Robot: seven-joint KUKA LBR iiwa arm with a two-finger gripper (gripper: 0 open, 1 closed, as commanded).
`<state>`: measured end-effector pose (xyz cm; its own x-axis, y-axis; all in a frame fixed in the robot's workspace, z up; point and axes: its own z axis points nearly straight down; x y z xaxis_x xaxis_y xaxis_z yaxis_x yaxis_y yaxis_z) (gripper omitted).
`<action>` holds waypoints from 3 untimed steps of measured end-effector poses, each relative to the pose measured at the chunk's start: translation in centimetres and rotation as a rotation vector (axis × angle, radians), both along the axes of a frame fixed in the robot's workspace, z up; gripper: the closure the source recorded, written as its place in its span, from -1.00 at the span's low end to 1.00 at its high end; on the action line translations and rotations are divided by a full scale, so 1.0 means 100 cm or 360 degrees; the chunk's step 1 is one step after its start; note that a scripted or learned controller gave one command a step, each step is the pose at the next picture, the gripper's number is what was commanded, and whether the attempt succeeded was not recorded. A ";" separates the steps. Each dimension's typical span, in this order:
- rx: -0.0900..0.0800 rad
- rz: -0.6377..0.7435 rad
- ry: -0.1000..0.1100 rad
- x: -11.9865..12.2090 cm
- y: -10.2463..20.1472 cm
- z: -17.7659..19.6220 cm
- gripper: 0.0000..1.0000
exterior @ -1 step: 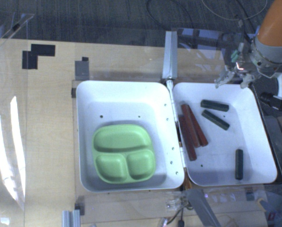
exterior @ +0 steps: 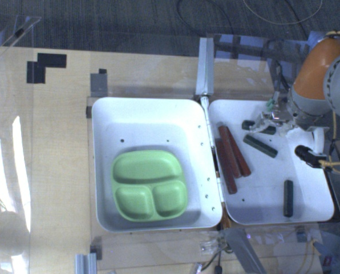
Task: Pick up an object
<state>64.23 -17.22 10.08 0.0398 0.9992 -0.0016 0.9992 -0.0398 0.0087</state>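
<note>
Camera view: looking down over the bench (exterior: 50, 170), two white bins side by side.
Arm: the grey arm (exterior: 338, 84) reaches in from the right, its orange band (exterior: 321, 64) over the far right corner of the right bin (exterior: 310, 190).
Gripper: the gripper (exterior: 271, 117) is low over the far part of the right bin, right of centre.
Grip: from here I cannot tell whether it is released or clenched, and I see nothing clearly held in it.
Small black piece: a small black piece (exterior: 249, 124) sits just left of the gripper. I cannot say whether they touch.
Nearest object: a dark bar (exterior: 260, 146) lies flat and slanted on the bin floor, just on the near side of the gripper and apart from it.
Second dark bar: another dark bar (exterior: 288, 198) lies near the right bin's near right corner, pointing near to far, well apart from the gripper.
Sticks: two reddish-brown sticks (exterior: 234, 152) lie side by side along the right bin's left wall, slanting a little.
Left bin: the left bin (exterior: 147, 121) holds a green divided tray (exterior: 150, 184) with three compartments, lying flat in its near half.
</note>
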 end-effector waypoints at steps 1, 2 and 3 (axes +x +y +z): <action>-0.0002 0.0351 -0.0002 -0.028 0.008 -0.012 -1.00; -0.0004 0.0355 -0.0018 -0.024 0.009 0.002 1.00; -0.0004 0.0355 -0.0017 -0.024 0.009 0.002 -1.00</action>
